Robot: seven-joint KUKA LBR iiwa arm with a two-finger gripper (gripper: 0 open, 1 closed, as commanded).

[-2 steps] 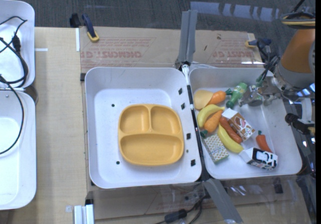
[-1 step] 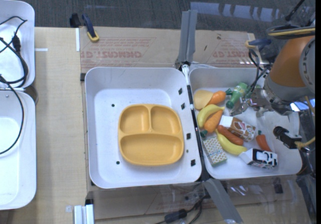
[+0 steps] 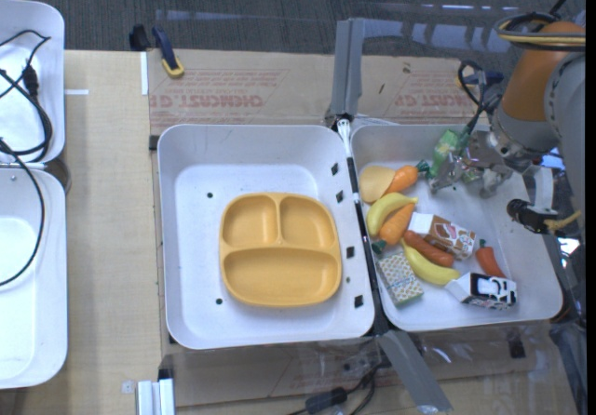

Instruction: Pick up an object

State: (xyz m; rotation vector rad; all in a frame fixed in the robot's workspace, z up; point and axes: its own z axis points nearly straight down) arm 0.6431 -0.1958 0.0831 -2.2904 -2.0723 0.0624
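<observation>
Looking down on the surface, we see our tool (image 3: 463,169) low over the far part of the right bin (image 3: 538,300), close beside a green item (image 3: 451,144) whose kind we cannot make out; whether the tool is open or closed, and whether it has anything in it, we cannot tell from this angle. The things we might pick lie heaped in that bin: a small carrot (image 3: 402,179) against a pale rounded piece (image 3: 374,183), a banana (image 3: 388,209) with a second carrot (image 3: 397,224) touching it, another banana (image 3: 430,266) nearer the front, a printed snack box (image 3: 452,237), a checkered sponge-like block (image 3: 400,277), a little carton (image 3: 485,289) and a third small carrot (image 3: 489,261). The left bin (image 3: 179,255) bears a yellow divided plate (image 3: 279,249). We judge these to be light toy foods, stiff and smooth, so they may slip or roll if pinched on a curve. We would take a banana across its narrow middle, or the box across its flat sides, since those offer parallel faces. The crowding is the risk: neighbours touch, and a closing tool may nudge one aside rather than catch it.
</observation>
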